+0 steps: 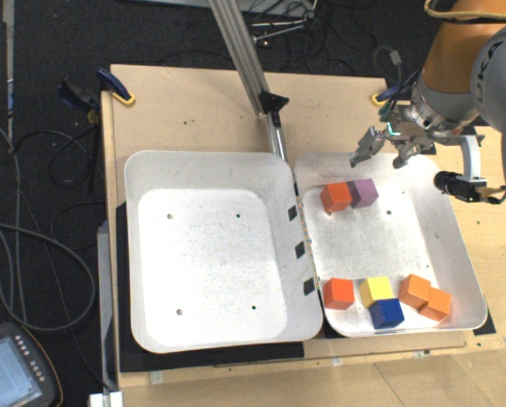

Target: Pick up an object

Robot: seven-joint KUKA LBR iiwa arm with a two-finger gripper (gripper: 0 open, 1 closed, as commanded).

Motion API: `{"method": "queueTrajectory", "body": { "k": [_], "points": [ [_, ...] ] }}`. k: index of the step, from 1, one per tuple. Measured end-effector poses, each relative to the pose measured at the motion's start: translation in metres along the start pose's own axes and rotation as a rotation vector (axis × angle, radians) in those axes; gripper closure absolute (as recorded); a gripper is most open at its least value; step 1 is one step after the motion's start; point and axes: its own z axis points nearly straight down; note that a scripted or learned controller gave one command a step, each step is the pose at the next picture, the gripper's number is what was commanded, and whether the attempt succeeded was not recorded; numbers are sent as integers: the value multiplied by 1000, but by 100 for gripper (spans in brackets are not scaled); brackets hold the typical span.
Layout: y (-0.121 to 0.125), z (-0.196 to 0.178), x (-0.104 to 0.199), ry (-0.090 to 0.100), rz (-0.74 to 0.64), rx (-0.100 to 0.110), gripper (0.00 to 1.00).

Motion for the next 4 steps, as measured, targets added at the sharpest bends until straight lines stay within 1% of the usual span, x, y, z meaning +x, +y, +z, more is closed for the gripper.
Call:
{"method": "queueTrajectory", "body": {
  "k": [1, 2, 3, 4],
  "points": [
    [1, -3, 0, -2, -2, -4, 0],
    [-3, 43, 6, -1, -2, 0, 0],
    [6, 83, 12, -4, -2, -13, 0],
    [9, 83, 11, -6, -1, -24, 0]
  ]
}}
